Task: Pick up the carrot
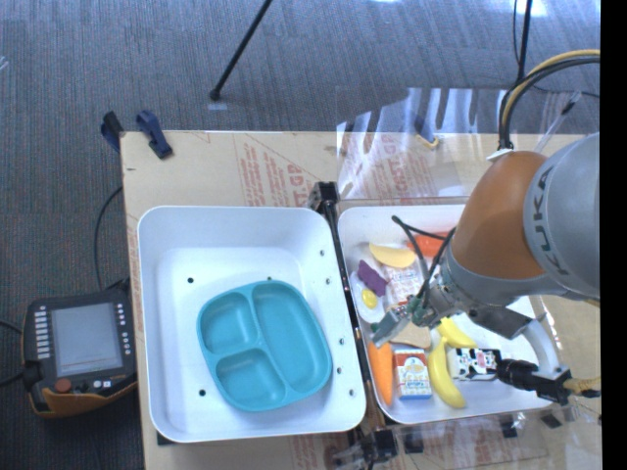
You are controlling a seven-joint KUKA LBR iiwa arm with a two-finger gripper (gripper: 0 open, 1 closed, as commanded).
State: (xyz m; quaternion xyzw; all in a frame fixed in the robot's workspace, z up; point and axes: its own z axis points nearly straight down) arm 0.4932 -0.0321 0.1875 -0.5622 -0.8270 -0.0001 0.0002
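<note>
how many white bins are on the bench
2. The left white bin holds a blue divided plate; the right white bin holds the food items, with the arm hiding part of it.

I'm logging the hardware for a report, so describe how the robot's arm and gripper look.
The arm is a thick, rounded grey body with a broad orange band above the wrist and dark KUKA lettering on the grey shell. A yellow-and-black cable loops over it. Below the orange band sits a grey wrist, then a small dark gripper with greenish parts and thin wires running to it.
</note>
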